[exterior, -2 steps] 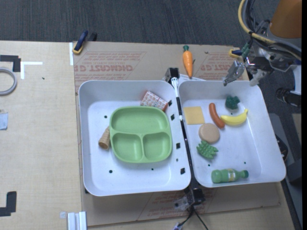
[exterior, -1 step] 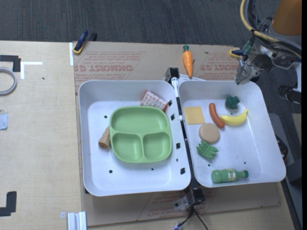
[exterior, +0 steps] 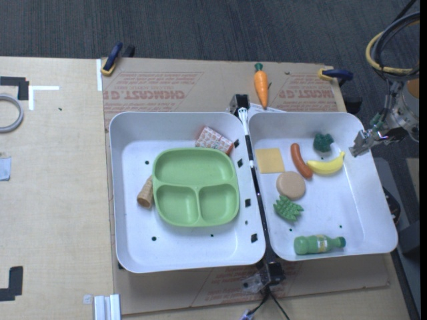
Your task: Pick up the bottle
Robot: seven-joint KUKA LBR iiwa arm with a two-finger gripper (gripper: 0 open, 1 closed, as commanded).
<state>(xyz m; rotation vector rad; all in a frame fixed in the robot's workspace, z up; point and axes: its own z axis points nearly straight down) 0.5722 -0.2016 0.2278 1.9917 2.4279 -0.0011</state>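
The bottle [exterior: 319, 244] is green with a yellow label and lies on its side along the front wall of the right bin [exterior: 373, 199]. My gripper [exterior: 363, 143] hangs at the right bin's far right rim, well behind and to the right of the bottle, with nothing seen in it.
The right bin also holds a broccoli floret [exterior: 323, 142], a banana [exterior: 325, 165], a sausage [exterior: 301, 161], a cheese slice [exterior: 269, 160], a round bun [exterior: 291, 185] and a green leaf [exterior: 288, 209]. A green divided plate [exterior: 195, 187] sits in the left bin. A carrot [exterior: 260, 85] lies behind the bins.
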